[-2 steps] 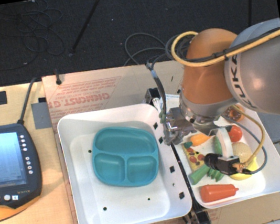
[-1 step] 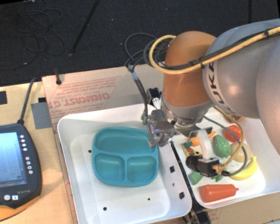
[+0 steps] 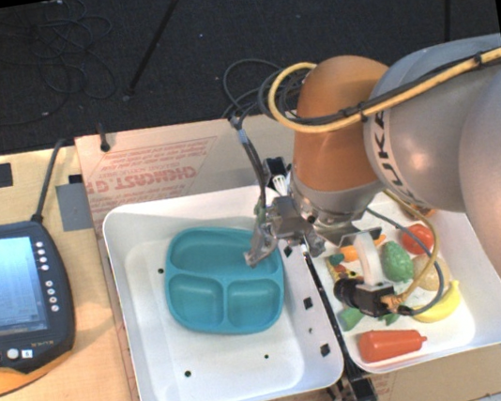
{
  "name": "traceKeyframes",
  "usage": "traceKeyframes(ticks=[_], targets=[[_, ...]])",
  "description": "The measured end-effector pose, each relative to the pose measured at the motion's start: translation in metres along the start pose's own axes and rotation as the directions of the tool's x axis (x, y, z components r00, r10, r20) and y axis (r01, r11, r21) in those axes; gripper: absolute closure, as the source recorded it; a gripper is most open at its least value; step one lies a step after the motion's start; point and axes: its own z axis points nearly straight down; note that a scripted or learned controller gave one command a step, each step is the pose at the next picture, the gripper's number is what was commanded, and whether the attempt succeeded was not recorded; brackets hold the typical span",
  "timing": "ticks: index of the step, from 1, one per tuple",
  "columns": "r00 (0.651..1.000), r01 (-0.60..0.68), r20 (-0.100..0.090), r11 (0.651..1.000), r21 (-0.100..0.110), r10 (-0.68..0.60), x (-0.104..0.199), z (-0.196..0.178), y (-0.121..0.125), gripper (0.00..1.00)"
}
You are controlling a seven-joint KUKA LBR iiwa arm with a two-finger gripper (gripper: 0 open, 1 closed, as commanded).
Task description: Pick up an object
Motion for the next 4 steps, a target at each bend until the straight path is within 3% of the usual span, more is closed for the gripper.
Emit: traceKeyframes(ticks=[1,2,3,4], targets=[[1.000,-0.005,0.001,1.000,0.010,0.005,-0.050,0.029,-0.077,0.00],[1.000,-0.007,0.004,1.000,-0.003,0.007,-0.143,0.038,-0.020,0.00],[1.000,-0.002,-0.003,1.000,0.005,0.002,-0.111,0.038,-0.075,0.00],[1.000,0.014,-0.005,1.000,-0.007,-0.014,0.002,-0.034,-0.072,0.00]])
